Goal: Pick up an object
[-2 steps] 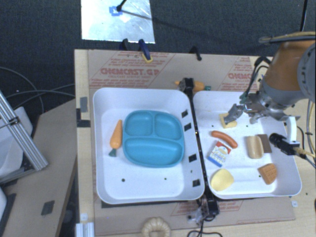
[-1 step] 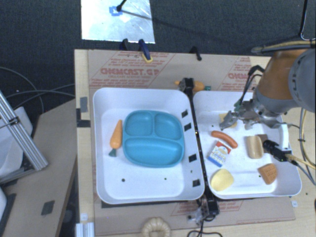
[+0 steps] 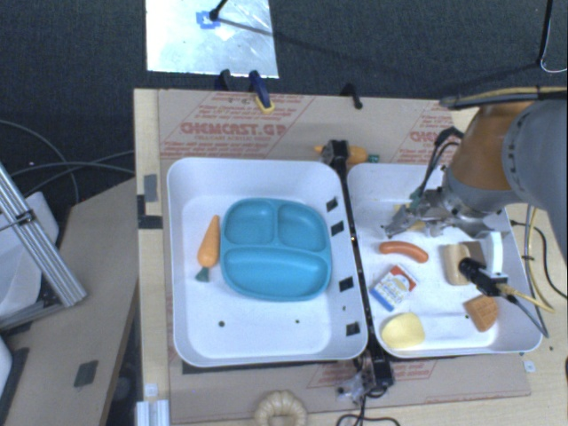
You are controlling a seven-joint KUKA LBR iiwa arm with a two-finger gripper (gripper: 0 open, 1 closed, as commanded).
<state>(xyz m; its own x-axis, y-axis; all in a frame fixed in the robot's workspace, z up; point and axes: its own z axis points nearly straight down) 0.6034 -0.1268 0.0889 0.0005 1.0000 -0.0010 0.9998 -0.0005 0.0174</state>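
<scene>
In the camera view, two white bins are sitting side by side on a cardboard sheet (image 3: pixel 231 127) with red print. The left bin (image 3: pixel 266 331) is holding a blue divided plate (image 3: pixel 273 247) near its middle, and a carrot (image 3: pixel 209 240) is lying just beside the plate's left edge, its green end pointing toward the near rim.

The arm (image 3: pixel 532 149) is reaching in from the right, its orange band (image 3: pixel 484 149) showing above the wrist, and the gripper (image 3: pixel 397 227) is pointing down and left over the upper part of the right bin (image 3: pixel 382 185). Nothing is showing in its grasp. Whether it is set wide or narrow, I cannot tell – the tip is too small and blurred.

The things to pick are all lying on the floor of the right bin. A sausage (image 3: pixel 404 251) is lying crosswise just below the gripper's tip, apart from it. A small carton (image 3: pixel 393 287) is resting near the bin's left wall, and a yellow rounded piece (image 3: pixel 403 330) is sitting just beyond it at the near rim. A pale bread slice (image 3: pixel 454 263) is lying to the right of the sausage, and a brown wedge (image 3: pixel 482 312) is lying near the bin's near right corner.
</scene>
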